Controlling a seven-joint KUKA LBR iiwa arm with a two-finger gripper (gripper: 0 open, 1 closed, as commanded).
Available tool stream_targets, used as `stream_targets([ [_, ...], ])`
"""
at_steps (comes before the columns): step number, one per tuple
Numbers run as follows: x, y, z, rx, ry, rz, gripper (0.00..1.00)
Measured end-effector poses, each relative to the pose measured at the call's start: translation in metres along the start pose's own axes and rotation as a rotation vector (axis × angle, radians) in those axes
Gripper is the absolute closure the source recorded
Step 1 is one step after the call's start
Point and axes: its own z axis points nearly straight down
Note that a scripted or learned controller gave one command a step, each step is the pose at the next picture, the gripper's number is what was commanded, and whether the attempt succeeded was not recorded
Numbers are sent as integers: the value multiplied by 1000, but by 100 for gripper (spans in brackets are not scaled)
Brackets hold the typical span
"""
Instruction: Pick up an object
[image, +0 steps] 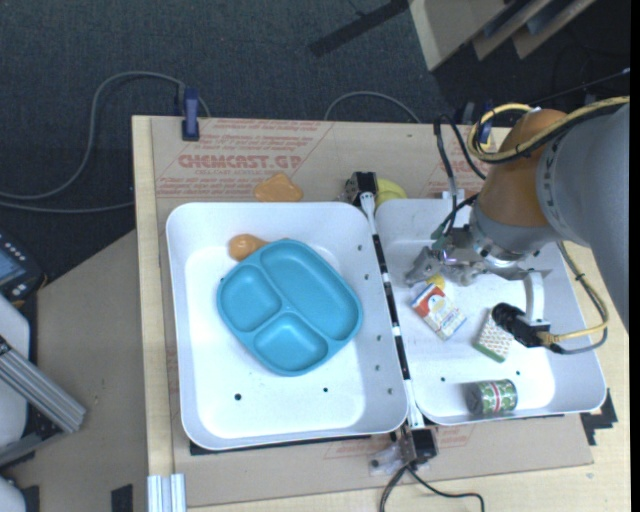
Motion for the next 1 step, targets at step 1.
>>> stream_targets([
  [1, -9, 3, 0, -2, 0, 1, 0],
])
